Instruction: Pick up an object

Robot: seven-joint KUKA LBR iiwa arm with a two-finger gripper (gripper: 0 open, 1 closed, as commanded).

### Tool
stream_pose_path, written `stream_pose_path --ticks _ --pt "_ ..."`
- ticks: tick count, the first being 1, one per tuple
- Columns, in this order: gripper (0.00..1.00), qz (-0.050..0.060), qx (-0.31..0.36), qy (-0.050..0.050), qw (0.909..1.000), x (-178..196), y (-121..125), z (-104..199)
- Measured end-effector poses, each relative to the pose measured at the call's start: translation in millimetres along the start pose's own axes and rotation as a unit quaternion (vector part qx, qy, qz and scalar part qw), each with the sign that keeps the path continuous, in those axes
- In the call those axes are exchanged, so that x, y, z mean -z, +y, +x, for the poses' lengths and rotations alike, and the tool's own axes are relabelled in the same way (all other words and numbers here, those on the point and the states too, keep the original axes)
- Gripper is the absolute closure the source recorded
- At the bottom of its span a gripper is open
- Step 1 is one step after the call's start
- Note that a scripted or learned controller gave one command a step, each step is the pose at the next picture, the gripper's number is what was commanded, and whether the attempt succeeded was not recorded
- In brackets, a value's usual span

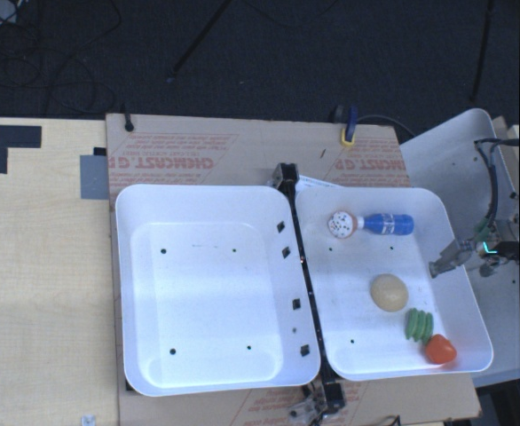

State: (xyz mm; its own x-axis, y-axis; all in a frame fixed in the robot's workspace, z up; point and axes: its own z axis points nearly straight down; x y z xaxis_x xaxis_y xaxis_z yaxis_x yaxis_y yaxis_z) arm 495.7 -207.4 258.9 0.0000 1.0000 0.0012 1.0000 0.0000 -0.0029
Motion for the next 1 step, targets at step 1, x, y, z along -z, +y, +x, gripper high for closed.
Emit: stream_pose_path --ticks 1 --pt "0.0 0.006 0.0 0.003 1.0 -131.5 -23.3 7.7"
